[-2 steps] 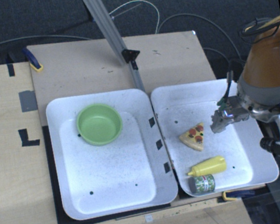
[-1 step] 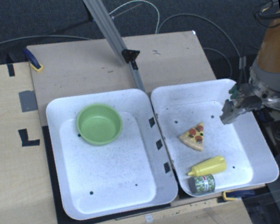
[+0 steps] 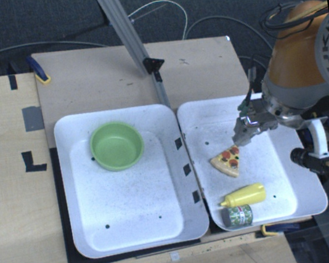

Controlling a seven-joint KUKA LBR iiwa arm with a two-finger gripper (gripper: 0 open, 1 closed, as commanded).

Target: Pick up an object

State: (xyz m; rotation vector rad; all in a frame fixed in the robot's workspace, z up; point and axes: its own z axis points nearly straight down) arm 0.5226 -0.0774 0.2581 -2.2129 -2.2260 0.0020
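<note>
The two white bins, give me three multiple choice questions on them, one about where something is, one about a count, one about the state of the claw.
1. Where is the green bowl?
A. left bin
B. right bin
C. on the bench

2. How many things lie in the right bin?
A. one
B. three
C. five

3. The claw is:
A. above the bowl
B. just above the pizza slice
C. outside both bins

Answers: 1 A, it sits at the back of the left bin. 2 B: pizza slice, yellow bottle, can. 3 B, its tip is by the slice's upper edge.

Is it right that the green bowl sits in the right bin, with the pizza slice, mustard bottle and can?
Not quite. The camera view shows the green bowl in the left bin; the pizza slice, mustard bottle and can are in the right bin.
</note>
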